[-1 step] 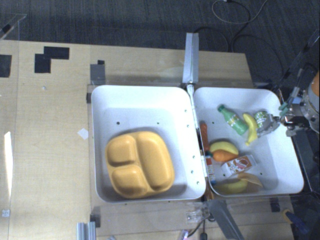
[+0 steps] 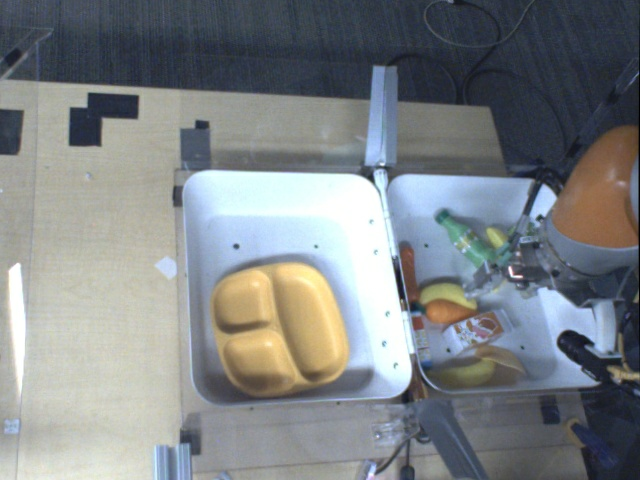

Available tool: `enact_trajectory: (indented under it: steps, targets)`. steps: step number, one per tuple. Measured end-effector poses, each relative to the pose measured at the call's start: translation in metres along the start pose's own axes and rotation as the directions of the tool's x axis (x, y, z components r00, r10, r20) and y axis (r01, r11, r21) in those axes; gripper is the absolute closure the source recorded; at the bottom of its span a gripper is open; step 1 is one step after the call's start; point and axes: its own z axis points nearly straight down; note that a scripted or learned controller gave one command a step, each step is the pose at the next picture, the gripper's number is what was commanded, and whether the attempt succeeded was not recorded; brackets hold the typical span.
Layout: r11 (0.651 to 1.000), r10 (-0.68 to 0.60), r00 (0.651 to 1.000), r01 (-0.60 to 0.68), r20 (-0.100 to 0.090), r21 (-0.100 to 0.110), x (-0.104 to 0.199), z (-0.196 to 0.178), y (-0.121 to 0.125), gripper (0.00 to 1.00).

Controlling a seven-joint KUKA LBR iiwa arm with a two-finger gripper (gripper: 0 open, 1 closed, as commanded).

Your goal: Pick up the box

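Left bin (image 2: 200,268): yellow compartment tray (image 2: 280,326) lying flat. Right bin (image 2: 560,358): red stick (image 2: 407,268) by left wall, green bottle (image 2: 465,236), orange piece (image 2: 448,312), box (image 2: 478,329) near front centre, banana (image 2: 470,372) just below. Arm (image 2: 600,203) reaches in from right; hand (image 2: 515,266) low over bottle, up-right of box. Grip state: cannot tell.

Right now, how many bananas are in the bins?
2. One banana lies mid-bin in the right bin, above the carrot. The other banana lies at that bin's near edge. More may be hidden under the arm.
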Motion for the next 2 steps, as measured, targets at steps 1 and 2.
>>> enact_trajectory:
  steps: [1,2]
  targets:
    - [0.996,-0.092,0.996,0.092,0.000,-0.002,0.042,0.020,0.034,0.00]
    - [0.981,-0.193,0.981,0.193,0.002,-0.008,0.035,0.068,0.083,0.00]
